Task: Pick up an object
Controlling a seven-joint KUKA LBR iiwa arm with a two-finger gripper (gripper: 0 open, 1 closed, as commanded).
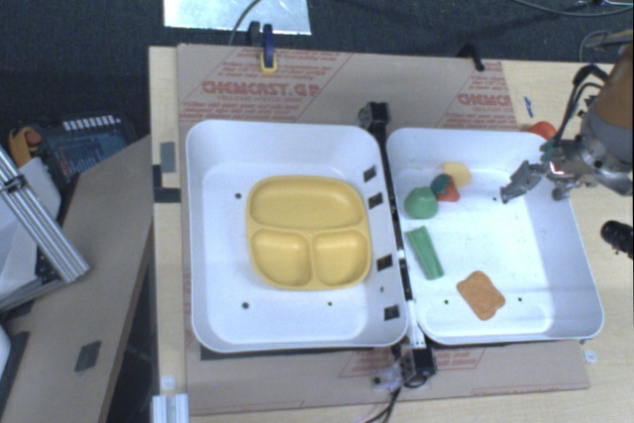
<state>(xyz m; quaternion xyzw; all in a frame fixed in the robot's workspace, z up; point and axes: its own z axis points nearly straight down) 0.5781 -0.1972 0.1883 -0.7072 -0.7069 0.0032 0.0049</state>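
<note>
The claw [535,178] hangs over the right bin [570,243], up near its far right corner, and nothing sits between its tips. From here the two grey fingers [517,185] look spread, one reaching left, the other short and dark beside the wrist, so I read them as apart, though the angle makes it a loose read.

What is there to grab? Just to the claw's left sits a little cluster: a yellow piece [457,173], an orange-red piece [448,192] touching it, and a round green toy [421,203] hard against those. Further left and nearer to us lies a long green block [424,252], alone on the white floor. Below the claw, toward the near rim, a flat orange-brown toy cracker [481,294] rests well apart from everything.

Way off left, the other bin [213,213] carries a yellow divided tray [306,232].

This looks like the approach step, no pick made yet. Next move, I'd say: slide left over the cluster or drop toward the cracker, line the fingers across one piece, descend, close. The crowded trio looks risky; the lone pieces seem kinder.
</note>
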